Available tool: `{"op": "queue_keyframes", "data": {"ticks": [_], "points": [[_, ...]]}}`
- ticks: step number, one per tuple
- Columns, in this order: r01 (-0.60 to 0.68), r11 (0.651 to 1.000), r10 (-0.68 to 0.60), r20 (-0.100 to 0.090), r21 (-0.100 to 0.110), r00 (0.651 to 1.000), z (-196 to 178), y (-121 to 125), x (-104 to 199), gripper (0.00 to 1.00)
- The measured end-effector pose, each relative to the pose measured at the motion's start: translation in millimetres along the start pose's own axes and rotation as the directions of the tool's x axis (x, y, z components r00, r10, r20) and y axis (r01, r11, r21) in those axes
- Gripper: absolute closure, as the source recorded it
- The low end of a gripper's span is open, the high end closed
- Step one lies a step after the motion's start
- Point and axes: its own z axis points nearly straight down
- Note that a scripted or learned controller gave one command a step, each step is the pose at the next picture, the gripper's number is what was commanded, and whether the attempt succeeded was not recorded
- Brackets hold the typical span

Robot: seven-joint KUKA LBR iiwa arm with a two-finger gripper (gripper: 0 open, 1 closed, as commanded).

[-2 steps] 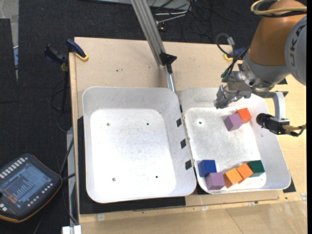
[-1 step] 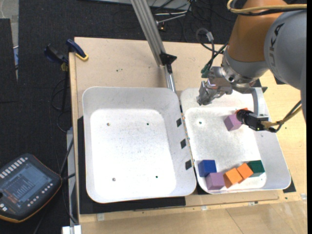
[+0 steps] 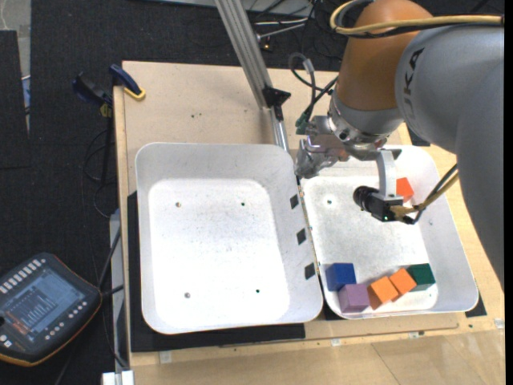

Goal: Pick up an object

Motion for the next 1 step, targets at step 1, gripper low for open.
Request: {"op": "queue_keyframes", "data": {"ticks": [1], "points": [[0.001,1.000,-0.001,0.000,-0.004,1.000,5.7,13.3,57.6,1.00]]}}
